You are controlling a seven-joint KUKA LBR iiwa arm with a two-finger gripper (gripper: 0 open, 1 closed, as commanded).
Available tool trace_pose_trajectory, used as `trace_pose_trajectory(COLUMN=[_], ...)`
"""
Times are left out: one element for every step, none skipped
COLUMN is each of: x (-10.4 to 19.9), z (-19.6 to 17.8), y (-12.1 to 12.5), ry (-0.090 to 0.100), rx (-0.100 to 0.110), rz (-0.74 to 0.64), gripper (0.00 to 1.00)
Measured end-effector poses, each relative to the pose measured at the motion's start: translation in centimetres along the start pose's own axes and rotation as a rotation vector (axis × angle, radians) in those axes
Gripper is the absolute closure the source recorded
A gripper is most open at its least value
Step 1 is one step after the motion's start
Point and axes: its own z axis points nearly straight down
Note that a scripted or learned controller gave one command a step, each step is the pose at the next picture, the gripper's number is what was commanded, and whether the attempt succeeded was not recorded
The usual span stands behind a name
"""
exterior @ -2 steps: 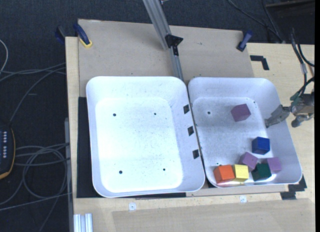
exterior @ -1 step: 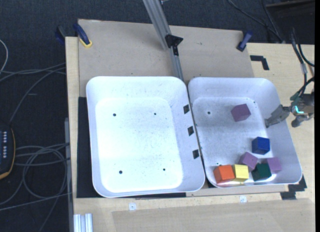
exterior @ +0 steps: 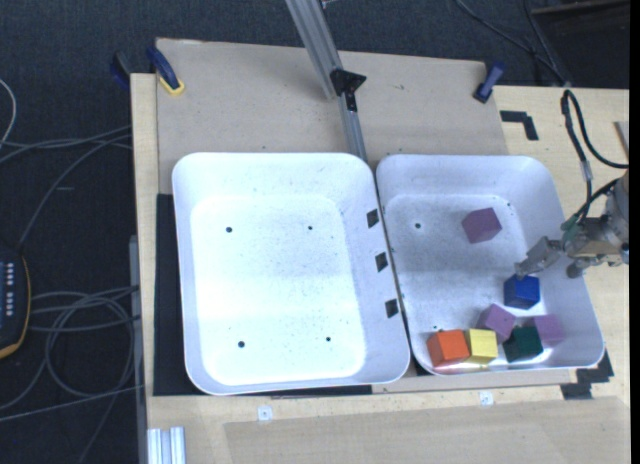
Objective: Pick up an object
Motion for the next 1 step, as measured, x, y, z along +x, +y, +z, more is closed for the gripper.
trace_pose_trajectory(x=[0.80], z=[5.16], y=[0.69], ry=[0.000], rx=[-0.001], rz=[-0.002], gripper=[0.00])
